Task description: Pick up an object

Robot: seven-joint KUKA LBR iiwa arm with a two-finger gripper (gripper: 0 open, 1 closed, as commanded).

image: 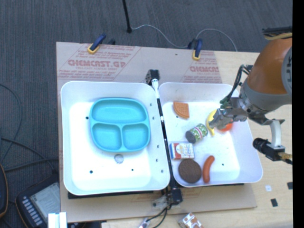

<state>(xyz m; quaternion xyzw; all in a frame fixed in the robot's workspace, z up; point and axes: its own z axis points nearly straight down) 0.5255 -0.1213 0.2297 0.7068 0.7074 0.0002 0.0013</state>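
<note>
The right bin [247,165] holds several toy foods. There is an orange wedge [181,109], a green and grey can [196,133] lying on its side, and a small red and white box [182,150]. A brown round disc [189,170] and a red sausage [207,168] lie near the front. My gripper [220,119] hangs low over the bin's right part. It sits just above a yellow piece [211,118] and a red-orange piece [227,126], both partly hidden under it.
The left bin [76,170] bears a blue divided tray [120,124] and a small grey disc [118,159] in front of it. A black divider [161,122] runs between the bins. Clamps and cables lie along the board's back edge.
</note>
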